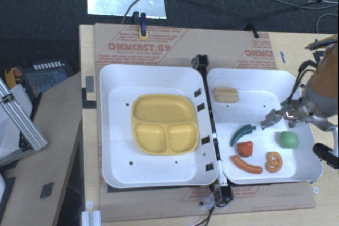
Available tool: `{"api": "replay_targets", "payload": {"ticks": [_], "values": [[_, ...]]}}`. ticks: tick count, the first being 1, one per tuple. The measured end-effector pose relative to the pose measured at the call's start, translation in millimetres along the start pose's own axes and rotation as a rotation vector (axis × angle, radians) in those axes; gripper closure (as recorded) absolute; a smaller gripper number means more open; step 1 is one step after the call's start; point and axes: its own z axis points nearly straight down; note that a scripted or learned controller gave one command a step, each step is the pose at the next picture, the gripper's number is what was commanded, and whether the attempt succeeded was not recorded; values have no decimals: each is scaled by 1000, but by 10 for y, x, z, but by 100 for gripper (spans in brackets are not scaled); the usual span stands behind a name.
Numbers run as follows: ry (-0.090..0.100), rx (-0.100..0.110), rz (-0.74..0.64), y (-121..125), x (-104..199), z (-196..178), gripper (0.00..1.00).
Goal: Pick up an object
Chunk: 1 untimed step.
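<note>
- Gripper: over the right bin, above the food items; finger state cannot be told.
- Right bin contents, 6: bread roll, green pepper, tomato, sausage, pretzel, green ball.
- Left bin: 1 yellow divided plate.

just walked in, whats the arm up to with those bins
The arm's pincer hangs low over the right bin, holding nothing. Below it lie a green pepper, a red piece, a sausage, a pretzel and a green ball; a bread roll sits farther back. The left bin holds a yellow divided tray.
</note>
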Motion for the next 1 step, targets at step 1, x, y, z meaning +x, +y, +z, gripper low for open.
{"api": "replay_targets", "payload": {"ticks": [1], "values": [[0, 0, 0, 38, 47, 613, 0]]}}
